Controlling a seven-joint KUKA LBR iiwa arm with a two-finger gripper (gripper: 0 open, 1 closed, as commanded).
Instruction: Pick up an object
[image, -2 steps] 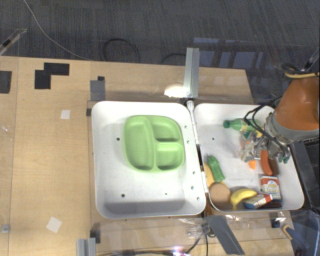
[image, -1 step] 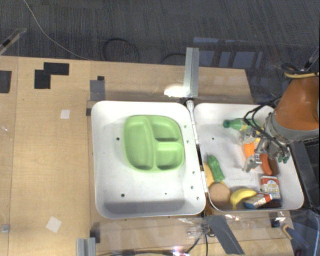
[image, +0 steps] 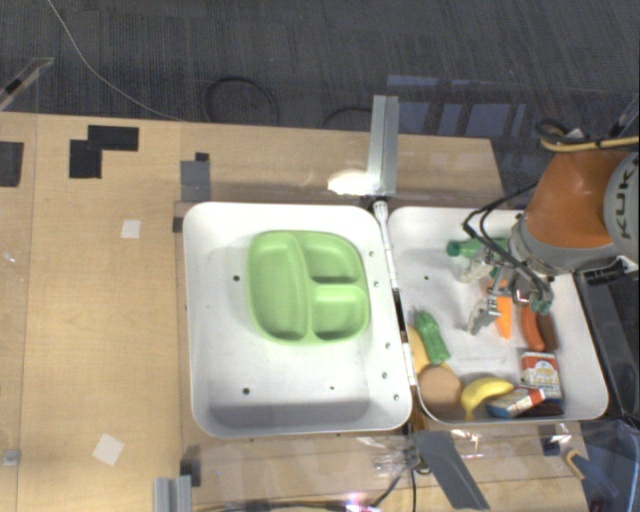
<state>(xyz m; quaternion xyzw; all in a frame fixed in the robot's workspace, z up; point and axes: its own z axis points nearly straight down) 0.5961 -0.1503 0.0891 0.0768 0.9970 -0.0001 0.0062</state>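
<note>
**Arm over the right bin, small items below**

Camera view: two white bins sit side by side. The left bin (image: 215, 300) holds one green divided tray (image: 305, 285). The right bin (image: 590, 380) holds one green pickle-shaped piece (image: 432, 338), one tan round item (image: 438, 384), one banana (image: 485, 392), one small carton (image: 540, 372), one orange carrot-like stick (image: 504, 318) and one reddish sausage shape (image: 533, 328). The gripper (image: 490, 310) hangs over the carrot end; whether it grips anything, I cannot tell.
</note>
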